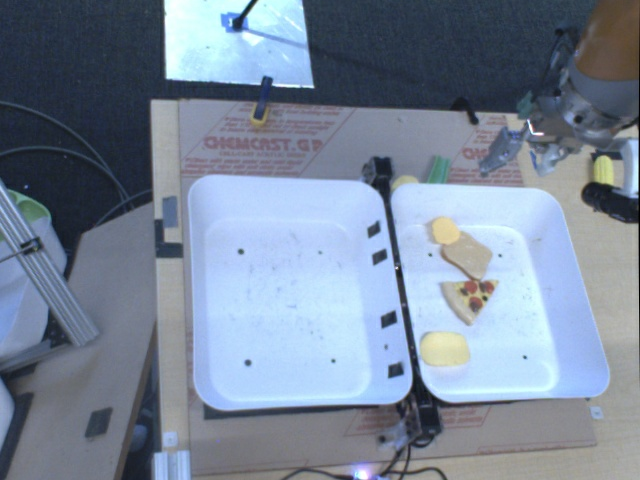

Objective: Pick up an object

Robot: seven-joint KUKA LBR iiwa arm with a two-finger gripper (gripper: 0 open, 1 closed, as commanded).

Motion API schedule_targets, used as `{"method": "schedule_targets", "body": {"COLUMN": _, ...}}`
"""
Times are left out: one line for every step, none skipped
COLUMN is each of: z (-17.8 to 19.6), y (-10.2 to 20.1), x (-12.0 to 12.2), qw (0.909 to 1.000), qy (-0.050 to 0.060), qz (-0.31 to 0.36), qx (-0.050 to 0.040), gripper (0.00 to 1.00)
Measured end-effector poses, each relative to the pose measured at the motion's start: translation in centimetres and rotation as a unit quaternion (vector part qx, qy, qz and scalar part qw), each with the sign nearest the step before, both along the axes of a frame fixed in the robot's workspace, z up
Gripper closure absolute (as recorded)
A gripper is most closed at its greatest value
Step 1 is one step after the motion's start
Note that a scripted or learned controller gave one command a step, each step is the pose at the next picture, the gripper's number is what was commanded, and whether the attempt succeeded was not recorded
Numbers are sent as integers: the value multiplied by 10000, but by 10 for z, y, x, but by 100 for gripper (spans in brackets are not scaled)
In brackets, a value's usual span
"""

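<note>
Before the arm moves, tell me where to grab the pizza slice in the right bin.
Take the pizza slice across its two long sides, near the wide crust end, coming straight down from above. It lies flat, apart from the tan wedge just beyond it, so the sides look reachable.

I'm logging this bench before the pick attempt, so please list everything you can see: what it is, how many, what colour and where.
bins: 2, white, side by side on the bench
round yellow piece: 1, yellow, right bin, far part
tan slab: 1, tan, right bin, just nearer than the round piece
toy pizza slice: 1, tan with red topping, right bin, middle
pale yellow oval piece: 1, yellow, right bin, near part
green stick: 1, green, on the board beyond the right bin
board: 1, brown with red print, under the bins
arm: 1, grey with orange band, upper right
gripper: 1, grey, above the board beyond the right bin's far edge
</note>
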State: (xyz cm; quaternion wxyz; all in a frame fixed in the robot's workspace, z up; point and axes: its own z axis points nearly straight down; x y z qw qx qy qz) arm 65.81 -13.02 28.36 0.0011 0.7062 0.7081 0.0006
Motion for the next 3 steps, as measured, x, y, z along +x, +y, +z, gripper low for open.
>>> {"method": "schedule_targets", "body": {"z": -111, "y": 25, "x": -56, "qw": 10000, "qy": 67, "qz": -9, "qx": 20, "gripper": 0}}
{"method": "schedule_targets", "body": {"z": -122, "y": -31, "x": -112, "qw": 10000, "qy": 28, "qz": -41, "qx": -2, "gripper": 0}}
{"method": "schedule_targets", "body": {"z": -199, "y": 29, "x": -113, "qw": 10000, "qy": -46, "qz": 19, "qx": -24, "gripper": 0}}
